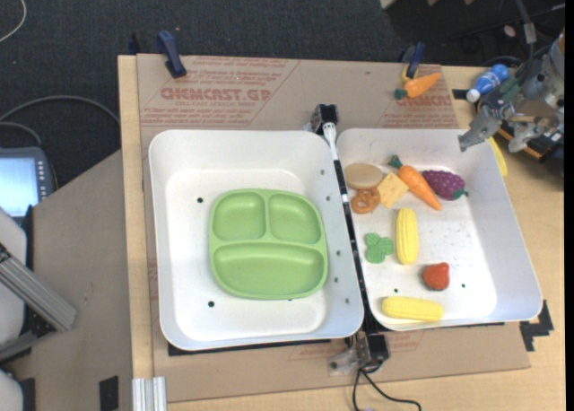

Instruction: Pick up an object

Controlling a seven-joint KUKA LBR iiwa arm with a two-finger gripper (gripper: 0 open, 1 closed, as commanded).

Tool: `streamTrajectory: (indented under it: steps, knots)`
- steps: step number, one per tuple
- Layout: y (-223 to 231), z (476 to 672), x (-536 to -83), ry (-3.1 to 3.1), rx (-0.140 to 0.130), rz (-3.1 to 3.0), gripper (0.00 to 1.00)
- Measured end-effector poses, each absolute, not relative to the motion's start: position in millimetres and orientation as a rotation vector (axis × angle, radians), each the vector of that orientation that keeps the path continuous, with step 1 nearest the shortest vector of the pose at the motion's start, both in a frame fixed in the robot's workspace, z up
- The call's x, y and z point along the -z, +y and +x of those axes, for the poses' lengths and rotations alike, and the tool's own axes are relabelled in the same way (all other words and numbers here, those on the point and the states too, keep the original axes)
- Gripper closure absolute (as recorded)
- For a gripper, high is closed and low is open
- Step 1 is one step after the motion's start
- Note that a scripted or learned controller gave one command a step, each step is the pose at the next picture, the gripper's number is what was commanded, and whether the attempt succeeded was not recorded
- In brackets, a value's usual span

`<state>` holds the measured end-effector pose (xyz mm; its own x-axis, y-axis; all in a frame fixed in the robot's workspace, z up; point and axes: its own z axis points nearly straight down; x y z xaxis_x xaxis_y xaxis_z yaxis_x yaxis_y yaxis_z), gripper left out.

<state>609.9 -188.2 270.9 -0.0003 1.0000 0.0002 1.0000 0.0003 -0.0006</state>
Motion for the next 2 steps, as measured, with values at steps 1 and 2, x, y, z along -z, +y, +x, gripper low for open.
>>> streamTrajectory:
  steps: [1,2]
  knots:
    - [-218.4,592.7,-82.8,-2.211,0.006,-2.207,0.00]
    - [-178.5,663.4,-82.6,-2.223,-0.036,-2.194,0.00]
